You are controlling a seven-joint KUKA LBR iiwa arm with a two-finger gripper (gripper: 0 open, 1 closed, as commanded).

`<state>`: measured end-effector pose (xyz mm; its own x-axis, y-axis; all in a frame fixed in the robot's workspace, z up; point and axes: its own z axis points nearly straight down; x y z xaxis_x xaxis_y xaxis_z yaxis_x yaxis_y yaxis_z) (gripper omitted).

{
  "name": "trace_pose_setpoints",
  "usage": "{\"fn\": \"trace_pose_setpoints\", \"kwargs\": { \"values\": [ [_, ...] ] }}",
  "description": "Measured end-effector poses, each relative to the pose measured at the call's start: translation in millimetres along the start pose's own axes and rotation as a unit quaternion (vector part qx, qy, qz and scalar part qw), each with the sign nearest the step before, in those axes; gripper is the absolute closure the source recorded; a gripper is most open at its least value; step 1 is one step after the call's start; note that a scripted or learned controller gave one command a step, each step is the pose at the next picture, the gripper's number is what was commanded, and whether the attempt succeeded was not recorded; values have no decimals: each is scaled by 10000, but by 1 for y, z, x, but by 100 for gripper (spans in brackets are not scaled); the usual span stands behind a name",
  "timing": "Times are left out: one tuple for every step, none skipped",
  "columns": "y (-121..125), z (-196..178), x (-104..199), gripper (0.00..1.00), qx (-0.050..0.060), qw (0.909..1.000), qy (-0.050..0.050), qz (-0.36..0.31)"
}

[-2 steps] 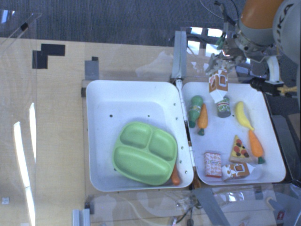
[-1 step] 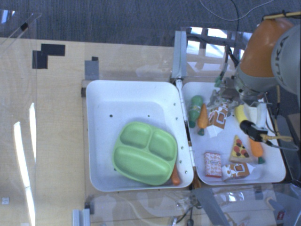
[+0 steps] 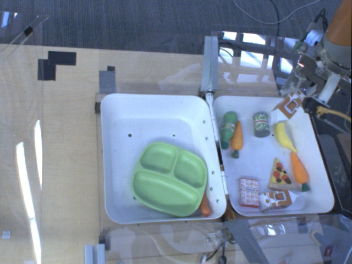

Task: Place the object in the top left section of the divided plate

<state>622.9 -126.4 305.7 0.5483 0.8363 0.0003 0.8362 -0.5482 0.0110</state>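
A: What takes up the most room?

B: The two white bins side by side; the left bin (image 3: 118,147) holds the green divided plate (image 3: 169,178), which lies tilted toward the bin's lower right corner; one long section runs along its lower left side, and two smaller sections sit along the upper right side.

A: And the right bin (image 3: 324,199)?

B: All the small goods lie there; a green bottle (image 3: 228,126) and a carrot (image 3: 237,138) lie touching near its left wall; a small can (image 3: 262,124) stands just right of them; a banana (image 3: 284,136) lies further right; below that a pizza slice (image 3: 281,175) lies just beside a second carrot (image 3: 299,169); along the bottom are a red packet (image 3: 248,192) and a small carton (image 3: 278,199).

A: Which of them is the task's object?

B: I cannot tell; none of them is on the plate, and its sections are bare; one more orange piece (image 3: 204,206) is wedged in the left bin between the plate's lower right edge and the bin wall.

A: The arm?

B: The arm (image 3: 335,34) is at the upper right, above the far corner of the right bin; the gripper (image 3: 297,95) hangs over that bin's upper right rim, near the banana but apart from it; how far open it is I cannot tell, and nothing is visibly in its grasp.
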Motion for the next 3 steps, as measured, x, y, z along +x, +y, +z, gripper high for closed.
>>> {"fn": "trace_pose_setpoints", "kwargs": {
  "values": [
    [-61,106,23,100,68,9858,-22,1676],
    [-107,71,55,100,44,9783,-14,2071],
    [-82,28,-13,100,7,9556,-10,2946]
  ]
}}
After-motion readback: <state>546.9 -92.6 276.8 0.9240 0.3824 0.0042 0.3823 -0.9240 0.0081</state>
